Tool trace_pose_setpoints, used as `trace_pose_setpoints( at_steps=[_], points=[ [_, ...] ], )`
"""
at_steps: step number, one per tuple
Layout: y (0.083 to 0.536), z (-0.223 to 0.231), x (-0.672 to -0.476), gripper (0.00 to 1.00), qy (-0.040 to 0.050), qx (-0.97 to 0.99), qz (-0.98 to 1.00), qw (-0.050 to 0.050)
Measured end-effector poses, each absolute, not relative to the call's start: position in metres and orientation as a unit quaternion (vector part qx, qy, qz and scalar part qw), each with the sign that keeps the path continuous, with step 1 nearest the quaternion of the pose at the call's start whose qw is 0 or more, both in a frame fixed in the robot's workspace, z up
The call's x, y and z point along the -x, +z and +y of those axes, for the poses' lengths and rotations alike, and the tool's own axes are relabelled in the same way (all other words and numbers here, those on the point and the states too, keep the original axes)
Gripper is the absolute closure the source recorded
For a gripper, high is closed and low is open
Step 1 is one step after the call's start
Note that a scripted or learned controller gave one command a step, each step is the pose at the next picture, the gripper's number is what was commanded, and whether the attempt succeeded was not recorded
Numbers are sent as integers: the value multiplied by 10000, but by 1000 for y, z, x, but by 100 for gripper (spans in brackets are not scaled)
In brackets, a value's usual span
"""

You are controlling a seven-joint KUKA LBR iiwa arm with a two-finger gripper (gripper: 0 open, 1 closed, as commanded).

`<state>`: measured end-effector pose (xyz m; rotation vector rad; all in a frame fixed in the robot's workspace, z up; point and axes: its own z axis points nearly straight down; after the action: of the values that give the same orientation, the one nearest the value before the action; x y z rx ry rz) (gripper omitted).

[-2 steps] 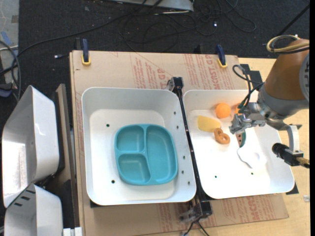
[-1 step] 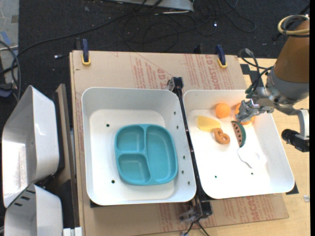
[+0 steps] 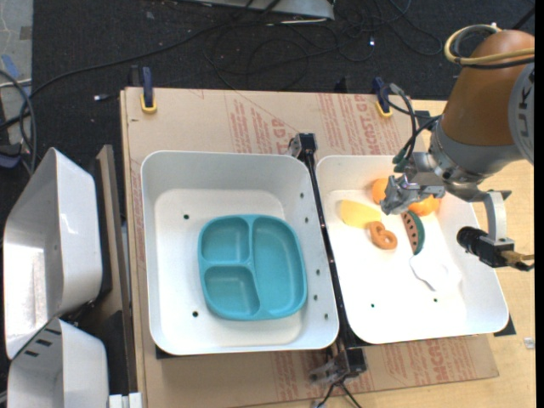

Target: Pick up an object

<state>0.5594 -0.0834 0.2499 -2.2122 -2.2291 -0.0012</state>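
Orange toy food (image 3: 384, 237) lies ungrasped in the right bin (image 3: 476, 317) while the gripper (image 3: 396, 199) hovers low over it, finger state impossible to tell, pick undone.

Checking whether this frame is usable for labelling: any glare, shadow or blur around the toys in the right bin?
Camera view: even, soft light, no harsh glare on the right bin; the hand casts a faint shadow near the orange ring; small toys look slightly soft; the teal tray is crisp.
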Motion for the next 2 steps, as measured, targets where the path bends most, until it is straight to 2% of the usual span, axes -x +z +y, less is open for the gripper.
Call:
trace_pose_setpoints(
  at_steps=[2],
  points=[
    [241, 11, -548, 100, 2, 7045, -7097, 9]
  ],
)
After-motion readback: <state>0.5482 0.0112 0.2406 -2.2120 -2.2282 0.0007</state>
